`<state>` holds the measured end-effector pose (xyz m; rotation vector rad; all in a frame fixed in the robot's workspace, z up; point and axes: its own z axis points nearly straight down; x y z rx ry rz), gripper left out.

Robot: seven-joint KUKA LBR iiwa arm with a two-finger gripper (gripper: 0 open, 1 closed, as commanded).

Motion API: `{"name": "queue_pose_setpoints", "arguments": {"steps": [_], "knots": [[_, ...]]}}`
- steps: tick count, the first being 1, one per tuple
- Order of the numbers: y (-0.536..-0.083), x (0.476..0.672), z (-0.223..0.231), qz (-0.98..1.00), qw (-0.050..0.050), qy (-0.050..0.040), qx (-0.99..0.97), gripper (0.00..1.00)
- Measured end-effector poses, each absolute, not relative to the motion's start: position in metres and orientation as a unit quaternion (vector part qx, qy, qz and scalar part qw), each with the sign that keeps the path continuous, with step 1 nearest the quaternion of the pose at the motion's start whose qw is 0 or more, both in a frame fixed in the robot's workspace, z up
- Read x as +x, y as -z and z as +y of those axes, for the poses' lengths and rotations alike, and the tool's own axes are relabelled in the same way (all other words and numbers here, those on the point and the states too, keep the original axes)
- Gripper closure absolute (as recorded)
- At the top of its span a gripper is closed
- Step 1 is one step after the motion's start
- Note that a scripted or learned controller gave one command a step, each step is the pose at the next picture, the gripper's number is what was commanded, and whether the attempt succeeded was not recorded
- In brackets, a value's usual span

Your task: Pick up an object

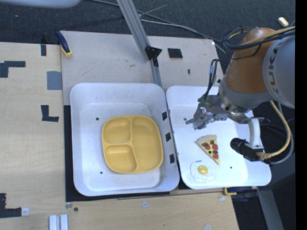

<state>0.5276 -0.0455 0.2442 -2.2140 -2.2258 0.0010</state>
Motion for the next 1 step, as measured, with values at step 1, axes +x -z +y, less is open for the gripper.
{"name": "queue_pose_setpoints", "arguments": {"steps": [1], "knots": [[-0.2374,0.5238,0.0098,-0.709,0.001,-0.0006,-0.705,1.0]]}}
